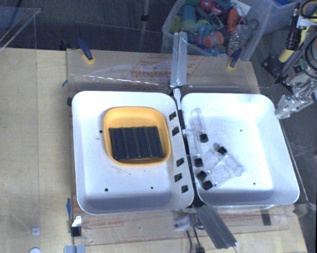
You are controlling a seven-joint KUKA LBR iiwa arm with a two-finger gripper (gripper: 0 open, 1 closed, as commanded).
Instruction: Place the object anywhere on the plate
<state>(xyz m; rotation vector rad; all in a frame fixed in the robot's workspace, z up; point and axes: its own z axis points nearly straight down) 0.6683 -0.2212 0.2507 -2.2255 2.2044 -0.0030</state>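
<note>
We see the clear vials (pixel 212 159) lying in the right bin (pixel 262 127), the yellow plate (pixel 114 119) unfilled; the claw (pixel 290 104) waits apart, its state indiscernible. Placement remains undone.

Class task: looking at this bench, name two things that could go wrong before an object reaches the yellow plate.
1. The clear plastic vials with black caps lie bunched against the right white bin's inner wall, so a grasp may slip or catch two.
2. The yellow plate already carries a dark ribbed rectangular block; a vial set down there could roll off.
</note>
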